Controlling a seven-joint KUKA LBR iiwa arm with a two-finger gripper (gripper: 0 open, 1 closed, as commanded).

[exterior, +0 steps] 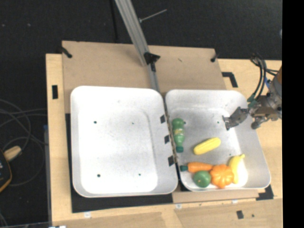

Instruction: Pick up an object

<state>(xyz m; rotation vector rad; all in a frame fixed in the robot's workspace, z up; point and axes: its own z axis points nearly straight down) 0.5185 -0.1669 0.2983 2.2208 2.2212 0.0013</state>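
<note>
1. Because the toy food sits crowded in the right bin (237, 99), the step in hand is, as I judge it, picking a target and coming down over it cleanly; nothing is lifted yet.
2. The yellow corn cob (207, 146) looks like the best choice. It lies alone near the middle of the right bin, apart from the green bottle (178, 133), which rests against that bin's left wall.
3. The other pieces are packed into the right bin's near corner: an orange carrot (199, 166), a green pepper (202, 178), an orange pumpkin-like piece (223, 175) and a yellow banana (236, 166), touching or almost touching one another. A grasp there risks catching two things or pushing one against the wall.
4. To do it well, the end effector (244, 119) should line its fingers across the corn's short width, centre over its middle, and descend straight.
5. The end effector hangs at the right bin's far right side, above the rim, well apart from the corn. Dark finger parts (233, 118) show spread apart, so it reads as wide; nothing lies between them and they touch no object.
6. The left bin (76, 99) sits beside it on the surface (190, 61).
</note>
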